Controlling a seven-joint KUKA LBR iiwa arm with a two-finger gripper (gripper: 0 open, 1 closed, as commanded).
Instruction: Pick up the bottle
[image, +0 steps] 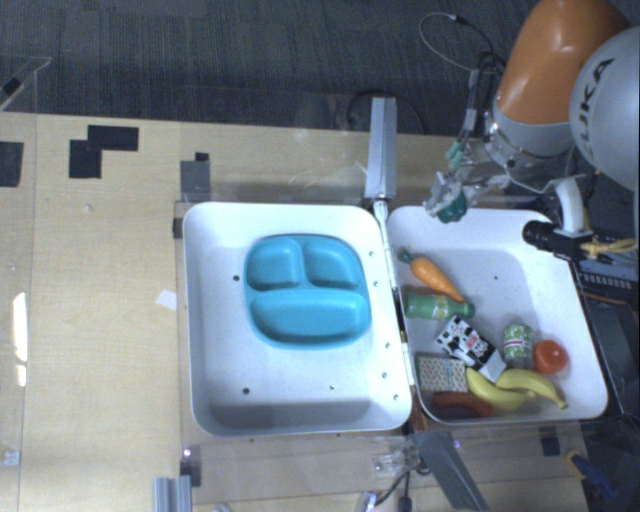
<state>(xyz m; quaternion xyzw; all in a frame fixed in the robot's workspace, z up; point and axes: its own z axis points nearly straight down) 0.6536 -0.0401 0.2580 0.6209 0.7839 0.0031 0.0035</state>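
The bottle (437, 306) is green with a label. It lies on its side near the left wall of the right bin (500, 235), just below an orange carrot (437, 279). My gripper (448, 203) hangs over the back left rim of the right bin, well behind the bottle and apart from it. Nothing shows in its grasp. The grey arm with its orange band rises to the upper right.
The right bin also holds a black-and-white patterned box (465, 341), a small green can (517, 342), a tomato (550, 357), bananas (515, 387), a sponge (440, 373) and a dark sausage (462, 405). A blue divided plate (305, 290) lies in the left bin (215, 330).
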